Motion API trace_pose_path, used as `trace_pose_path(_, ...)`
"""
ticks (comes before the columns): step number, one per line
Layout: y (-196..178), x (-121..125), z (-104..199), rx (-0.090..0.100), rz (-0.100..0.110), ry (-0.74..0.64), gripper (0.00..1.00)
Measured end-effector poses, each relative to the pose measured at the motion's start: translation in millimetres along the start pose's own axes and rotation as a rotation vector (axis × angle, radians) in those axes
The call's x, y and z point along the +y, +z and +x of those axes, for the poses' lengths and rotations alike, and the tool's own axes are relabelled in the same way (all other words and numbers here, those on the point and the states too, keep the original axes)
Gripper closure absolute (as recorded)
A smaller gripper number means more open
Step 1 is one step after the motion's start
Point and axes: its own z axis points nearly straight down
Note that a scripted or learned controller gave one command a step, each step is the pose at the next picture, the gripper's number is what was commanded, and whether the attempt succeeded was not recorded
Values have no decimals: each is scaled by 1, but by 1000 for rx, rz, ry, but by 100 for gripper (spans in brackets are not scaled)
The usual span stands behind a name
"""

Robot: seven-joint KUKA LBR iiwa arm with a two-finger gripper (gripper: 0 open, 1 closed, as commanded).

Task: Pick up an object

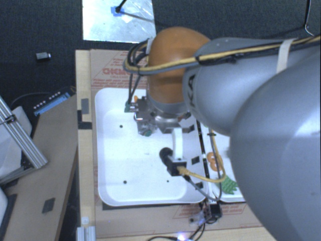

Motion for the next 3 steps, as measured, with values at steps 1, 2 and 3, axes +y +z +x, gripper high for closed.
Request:
trace_pose_path(1, 34, 9, 22, 0, -1, 0, 100)
trace_pose_path(2, 8, -2, 28, 1, -3, 0, 100)
trace_pose_path(3, 21, -14, 27, 0, -1, 4, 100)
